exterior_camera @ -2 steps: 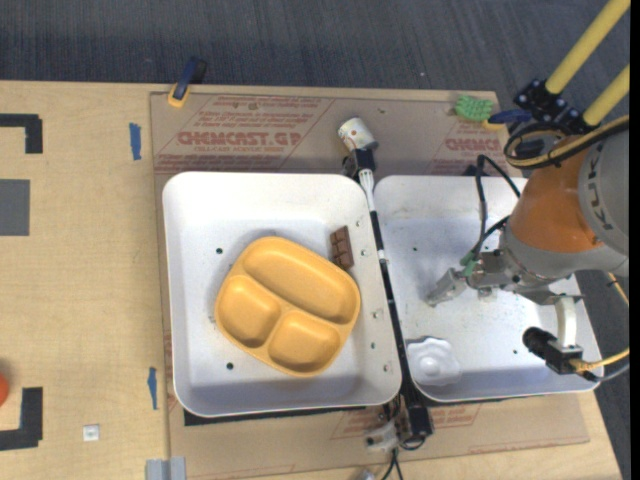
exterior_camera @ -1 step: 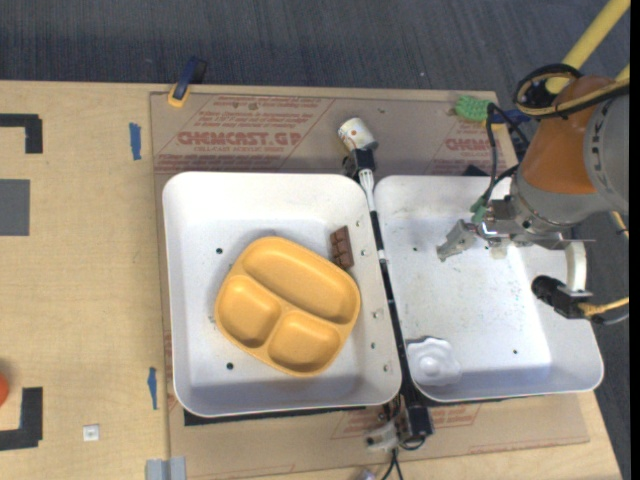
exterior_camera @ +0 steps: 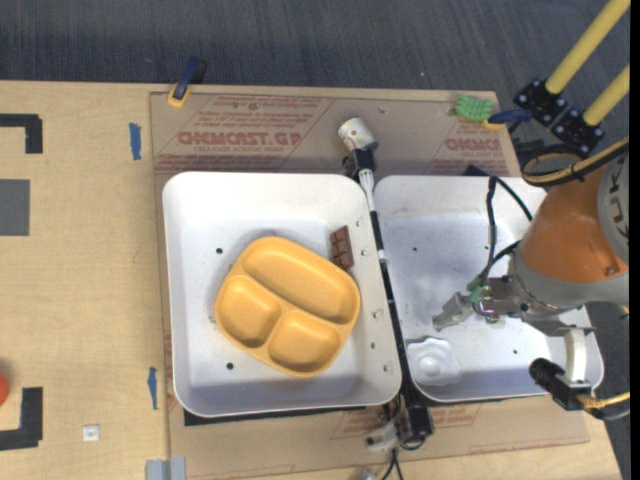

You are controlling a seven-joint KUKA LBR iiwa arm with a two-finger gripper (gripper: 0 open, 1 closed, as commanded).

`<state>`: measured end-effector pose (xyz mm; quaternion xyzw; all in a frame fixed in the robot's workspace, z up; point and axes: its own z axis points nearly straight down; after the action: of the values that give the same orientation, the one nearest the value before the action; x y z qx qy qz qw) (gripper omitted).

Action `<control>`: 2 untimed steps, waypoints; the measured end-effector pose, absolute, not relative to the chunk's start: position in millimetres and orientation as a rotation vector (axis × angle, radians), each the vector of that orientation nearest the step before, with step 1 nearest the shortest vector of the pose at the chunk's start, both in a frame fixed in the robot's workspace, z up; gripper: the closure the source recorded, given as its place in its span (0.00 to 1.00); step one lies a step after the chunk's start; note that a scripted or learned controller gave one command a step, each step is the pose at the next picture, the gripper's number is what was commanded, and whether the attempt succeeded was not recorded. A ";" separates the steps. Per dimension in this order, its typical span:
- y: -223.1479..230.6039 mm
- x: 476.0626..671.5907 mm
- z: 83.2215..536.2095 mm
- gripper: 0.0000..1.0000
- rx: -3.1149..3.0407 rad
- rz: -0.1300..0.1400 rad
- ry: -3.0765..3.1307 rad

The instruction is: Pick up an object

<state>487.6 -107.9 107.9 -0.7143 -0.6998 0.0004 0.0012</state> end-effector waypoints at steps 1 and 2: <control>-134.6 534.9 124.4 0.00 -2.616 0.000 -1.740; -159.1 591.3 105.4 0.00 -2.414 0.000 -2.013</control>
<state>591.3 -159.1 105.4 -0.7681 -0.6404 -0.0001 -0.0009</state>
